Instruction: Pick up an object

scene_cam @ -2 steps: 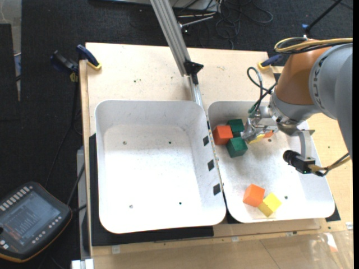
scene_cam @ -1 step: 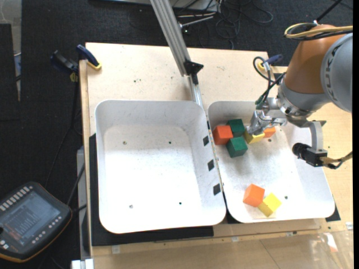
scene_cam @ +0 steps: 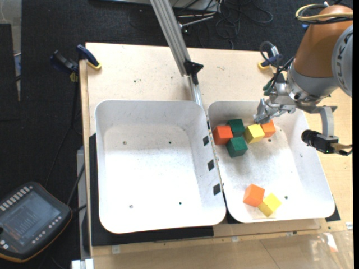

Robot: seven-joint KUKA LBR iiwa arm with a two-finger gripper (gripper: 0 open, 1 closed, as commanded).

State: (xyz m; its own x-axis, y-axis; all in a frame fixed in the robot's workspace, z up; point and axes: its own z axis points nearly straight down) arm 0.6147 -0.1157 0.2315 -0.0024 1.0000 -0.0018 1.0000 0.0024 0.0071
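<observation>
The grey and orange arm [scene_cam: 322, 49] reaches in from the right, its gripper [scene_cam: 263, 116] low over the far part of the right bin [scene_cam: 314, 172], just above a yellow block [scene_cam: 255, 132] and an orange block [scene_cam: 268, 129]; whether it grips anything, I cannot tell. The left bin [scene_cam: 106, 150] sits alongside on the pale bench [scene_cam: 146, 72].

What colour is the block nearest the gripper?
Orange: the block just below the gripper, seen in the camera view.

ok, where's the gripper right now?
The gripper is over the right bin, near its back edge, just above the cluster's yellow block and orange block.
</observation>
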